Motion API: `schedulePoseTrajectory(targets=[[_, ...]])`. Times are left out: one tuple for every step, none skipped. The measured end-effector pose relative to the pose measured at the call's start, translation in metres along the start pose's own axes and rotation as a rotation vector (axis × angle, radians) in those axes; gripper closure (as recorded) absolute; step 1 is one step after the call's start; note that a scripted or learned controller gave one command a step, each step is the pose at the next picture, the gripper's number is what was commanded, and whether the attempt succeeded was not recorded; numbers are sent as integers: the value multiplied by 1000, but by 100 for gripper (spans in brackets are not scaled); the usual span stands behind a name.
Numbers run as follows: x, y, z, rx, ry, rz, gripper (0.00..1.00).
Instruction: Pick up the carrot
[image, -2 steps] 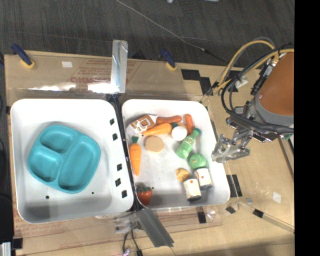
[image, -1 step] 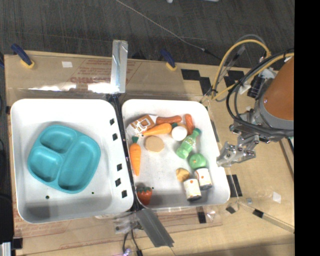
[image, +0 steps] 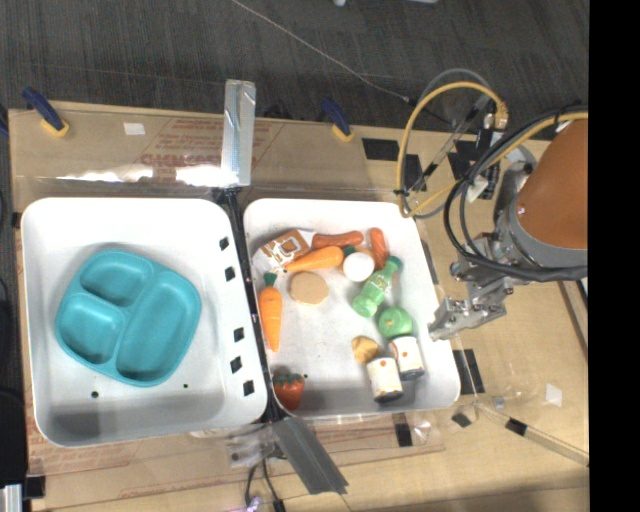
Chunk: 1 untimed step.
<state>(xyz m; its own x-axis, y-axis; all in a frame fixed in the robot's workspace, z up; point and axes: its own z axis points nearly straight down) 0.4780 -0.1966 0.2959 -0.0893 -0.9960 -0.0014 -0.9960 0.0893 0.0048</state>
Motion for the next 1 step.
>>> schedulePoseTrajectory(targets=[[13,0,-16,5,1,-438,100]])
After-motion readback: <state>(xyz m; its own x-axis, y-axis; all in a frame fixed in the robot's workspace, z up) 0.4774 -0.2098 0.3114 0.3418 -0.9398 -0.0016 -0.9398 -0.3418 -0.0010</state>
